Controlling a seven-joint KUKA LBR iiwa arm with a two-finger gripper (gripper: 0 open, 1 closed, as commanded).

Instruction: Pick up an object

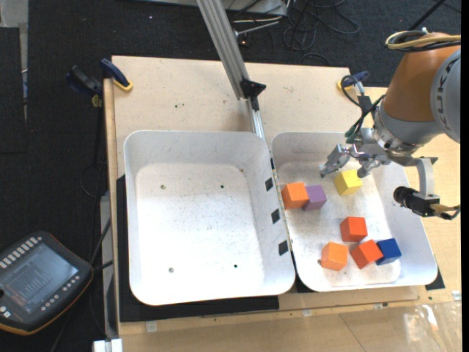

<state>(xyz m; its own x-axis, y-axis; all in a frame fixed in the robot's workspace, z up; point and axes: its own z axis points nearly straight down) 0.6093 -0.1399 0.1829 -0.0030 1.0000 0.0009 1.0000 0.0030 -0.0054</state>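
In the right bin (414, 233) lie several small cubes. A yellow cube (349, 182) sits near the bin's far side. My gripper (346, 166) hovers just above and behind it, fingers spread open, one fingertip (327, 169) to the cube's left and the other to its right. Nothing is held between them. An orange cube (295, 193) touches a purple cube (316, 196) left of the yellow one. Nearer the front are a red-orange cube (354, 228), an orange cube (335, 256), a red cube (366, 254) and a blue cube (388, 250).
The left bin (130, 196) stands beside the right one, sharing a raised divider rim (277, 211). A slanted metal pole (223, 39) crosses the back of the bench. Clamps sit at the bench's far corners. A teach pendant (37, 281) lies at the lower left.
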